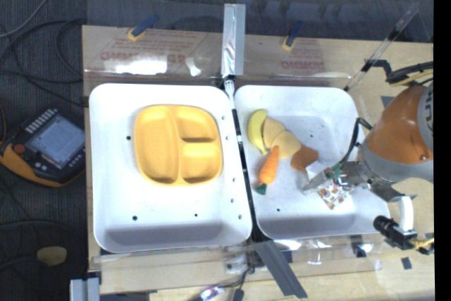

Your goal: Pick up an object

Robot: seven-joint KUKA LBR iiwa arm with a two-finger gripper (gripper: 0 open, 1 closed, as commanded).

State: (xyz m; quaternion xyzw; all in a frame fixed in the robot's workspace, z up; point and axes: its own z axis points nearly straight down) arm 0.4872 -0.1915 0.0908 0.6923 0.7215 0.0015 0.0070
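Gripper (pixel 331 187) low in right bin (pixel 310 222), finger state impossible to tell; nothing seen held. Carrot (pixel 268 167) just left, beside orange wedge (pixel 304 157) and banana (pixel 258 129). Yellow tray (pixel 177 144) in left bin (pixel 113 222). Pick not yet done

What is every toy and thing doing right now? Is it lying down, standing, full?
yellow tray: lying flat in the left bin, nothing in its compartments.
carrot: lying down in the right bin.
banana: lying beside the carrot.
gripper: low inside the right bin.
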